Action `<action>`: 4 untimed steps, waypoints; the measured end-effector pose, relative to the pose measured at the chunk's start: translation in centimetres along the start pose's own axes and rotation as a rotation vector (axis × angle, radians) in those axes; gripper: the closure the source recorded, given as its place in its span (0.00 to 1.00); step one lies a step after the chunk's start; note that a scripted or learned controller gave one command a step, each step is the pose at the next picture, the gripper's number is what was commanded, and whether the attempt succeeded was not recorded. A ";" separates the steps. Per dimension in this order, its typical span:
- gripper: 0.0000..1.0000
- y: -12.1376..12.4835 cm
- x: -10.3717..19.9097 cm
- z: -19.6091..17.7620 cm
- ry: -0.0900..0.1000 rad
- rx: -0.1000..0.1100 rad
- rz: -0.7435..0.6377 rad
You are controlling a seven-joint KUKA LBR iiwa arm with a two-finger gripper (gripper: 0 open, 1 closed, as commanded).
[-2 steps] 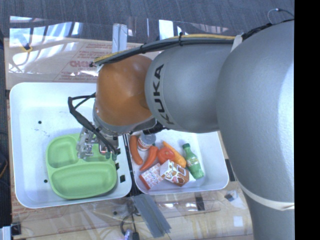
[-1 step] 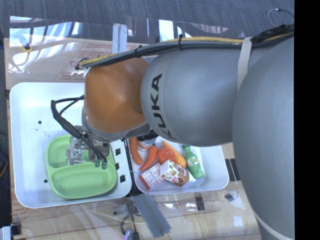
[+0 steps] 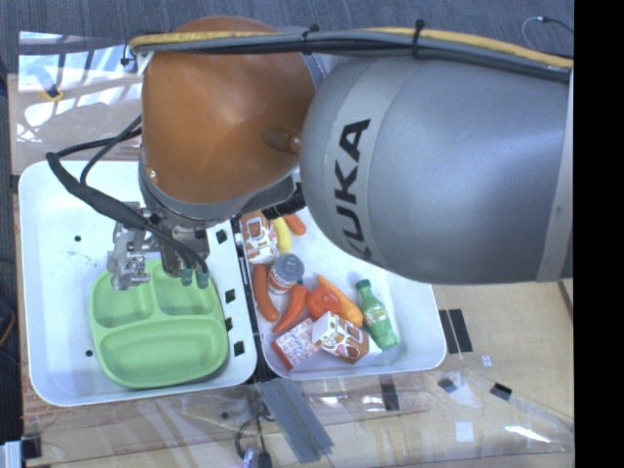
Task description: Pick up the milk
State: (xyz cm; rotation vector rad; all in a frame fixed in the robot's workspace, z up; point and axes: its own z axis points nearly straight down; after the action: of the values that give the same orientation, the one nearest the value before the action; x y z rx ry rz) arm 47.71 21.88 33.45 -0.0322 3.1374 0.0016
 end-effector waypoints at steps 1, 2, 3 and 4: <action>1.00 -11.4 -0.3 5.3 0.004 0.002 -0.101; 1.00 -14.9 -5.1 2.7 0.000 0.002 -0.070; 1.00 -21.5 -3.4 6.2 0.004 0.001 -0.164; 1.00 -14.2 -5.8 6.3 0.001 0.000 -0.287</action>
State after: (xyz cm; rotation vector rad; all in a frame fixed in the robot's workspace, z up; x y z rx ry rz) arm 53.86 7.81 27.16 -0.4812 3.1015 0.0002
